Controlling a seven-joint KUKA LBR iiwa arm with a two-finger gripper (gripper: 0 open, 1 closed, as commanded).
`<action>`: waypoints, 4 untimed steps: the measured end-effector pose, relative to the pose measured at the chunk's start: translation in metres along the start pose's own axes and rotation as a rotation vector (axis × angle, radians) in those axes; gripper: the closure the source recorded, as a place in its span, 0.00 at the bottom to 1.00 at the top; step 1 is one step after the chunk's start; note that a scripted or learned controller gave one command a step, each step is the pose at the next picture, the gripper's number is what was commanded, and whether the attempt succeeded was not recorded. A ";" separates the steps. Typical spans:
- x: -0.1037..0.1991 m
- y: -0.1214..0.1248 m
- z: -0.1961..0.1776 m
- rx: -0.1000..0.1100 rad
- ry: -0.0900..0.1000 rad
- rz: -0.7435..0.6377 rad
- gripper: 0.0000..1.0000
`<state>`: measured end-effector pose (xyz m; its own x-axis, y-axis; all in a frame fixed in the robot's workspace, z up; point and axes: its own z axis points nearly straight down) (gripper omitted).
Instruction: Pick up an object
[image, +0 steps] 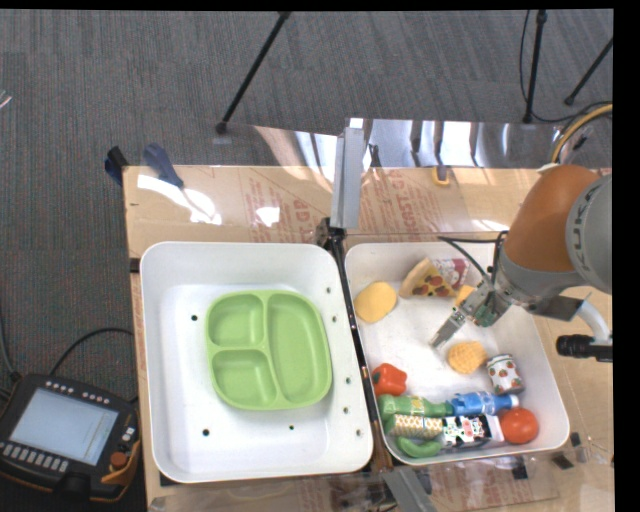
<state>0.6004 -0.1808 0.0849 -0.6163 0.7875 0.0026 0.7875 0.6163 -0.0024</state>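
- Green three-compartment plate (268, 349), lying flat in the middle of the left white bin (160, 300).
- Handheld control pendant (68, 431) with a pale screen, on the carpet at the lower left, beside the bench.
- Black tripod legs (255, 65) on the grey carpet behind the bench.
- Cardboard sheet (240, 195) under the bins.

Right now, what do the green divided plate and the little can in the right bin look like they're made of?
The green divided plate looks like moulded plastic: uniform colour, soft sheen, rounded compartments. The little can seems metal with a printed label, judging by its pale shiny top, though it could be a plastic toy.
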 end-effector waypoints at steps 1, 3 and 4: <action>0.031 -0.068 0.001 0.001 0.002 0.050 0.00; 0.036 0.002 -0.006 0.005 0.005 0.075 1.00; 0.078 -0.093 -0.002 -0.009 -0.004 -0.042 1.00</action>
<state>0.4790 -0.1762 0.0875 -0.6492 0.7606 -0.0020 0.7606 0.6492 0.0064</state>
